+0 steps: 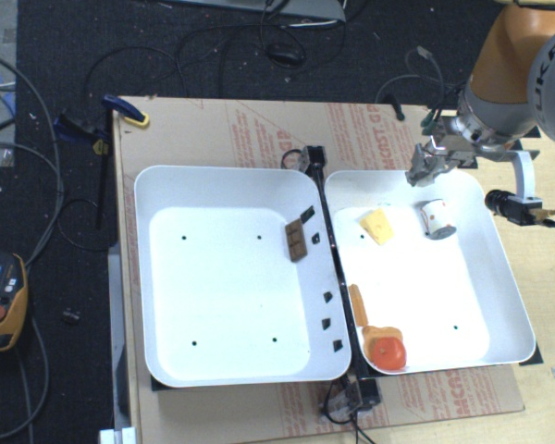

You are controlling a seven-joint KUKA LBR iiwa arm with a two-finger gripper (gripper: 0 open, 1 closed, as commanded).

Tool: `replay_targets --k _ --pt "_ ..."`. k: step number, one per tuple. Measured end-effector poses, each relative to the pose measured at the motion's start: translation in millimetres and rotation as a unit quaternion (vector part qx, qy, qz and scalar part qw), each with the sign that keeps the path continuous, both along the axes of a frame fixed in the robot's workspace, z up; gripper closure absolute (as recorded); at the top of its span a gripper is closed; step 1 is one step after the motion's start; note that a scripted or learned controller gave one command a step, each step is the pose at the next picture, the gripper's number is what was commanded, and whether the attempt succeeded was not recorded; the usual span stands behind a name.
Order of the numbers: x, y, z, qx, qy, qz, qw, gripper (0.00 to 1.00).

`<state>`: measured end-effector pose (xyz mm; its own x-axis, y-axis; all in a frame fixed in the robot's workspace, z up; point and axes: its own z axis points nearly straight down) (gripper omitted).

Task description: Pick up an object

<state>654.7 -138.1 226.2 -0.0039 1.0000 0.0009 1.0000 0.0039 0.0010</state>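
From my station I read the bench left to right. The left bin (157, 276) carries a small brown block (297, 241) against its right wall, lying tilted, with a small dark piece (307, 216) just above it.

The right bin (509, 276) holds four things. A wooden handle (358, 305) lies along its left wall, running down to a red ball (387, 352) in the near left corner — the two appear to touch. A yellow wedge (377, 226) sits in the far left part of the bin. A small white cup (436, 218) lies on its side further right, well apart from the wedge.

The gripper (424, 172) hangs over the far rim of the right bin, the arm (513, 63) reaching in from the right. The white cup is the nearest thing to it — just below and slightly right of the fingertips, not touching. I see nothing between the fingers, but I cannot tell how wide they stand.
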Motion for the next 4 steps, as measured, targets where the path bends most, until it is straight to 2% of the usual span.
replay_targets --k 1,4 --pt "2 53 -9 0.0002 0.001 0.000 1.0000 1.00" --pt "-12 197 -21 0.0001 0.001 0.000 1.0000 1.00"
